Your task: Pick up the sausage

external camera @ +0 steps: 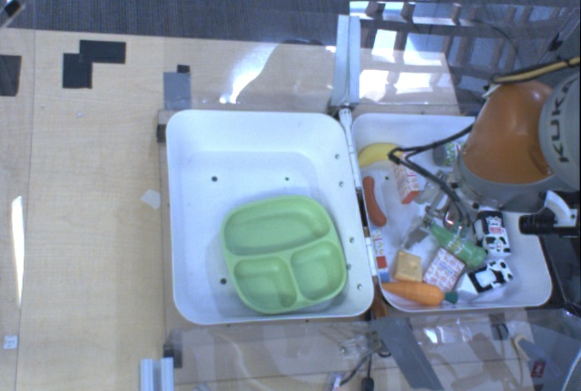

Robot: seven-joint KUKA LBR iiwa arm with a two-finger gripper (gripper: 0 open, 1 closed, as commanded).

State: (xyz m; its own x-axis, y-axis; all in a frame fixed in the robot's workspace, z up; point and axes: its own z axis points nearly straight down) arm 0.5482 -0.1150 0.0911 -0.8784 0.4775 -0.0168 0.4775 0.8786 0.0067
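Sausage point(373, 200) lies lengthwise in the right bin point(536, 294), just beside its left wall, below a banana point(377, 152). My claw point(434, 219) hangs well to its right over the clutter, and I cannot tell how it stands from here. Near it I see what looks like a green bottle point(458, 244). A carrot point(413, 292) lies at the front. The left bin point(191, 199) holds a green divided tray point(283, 251).
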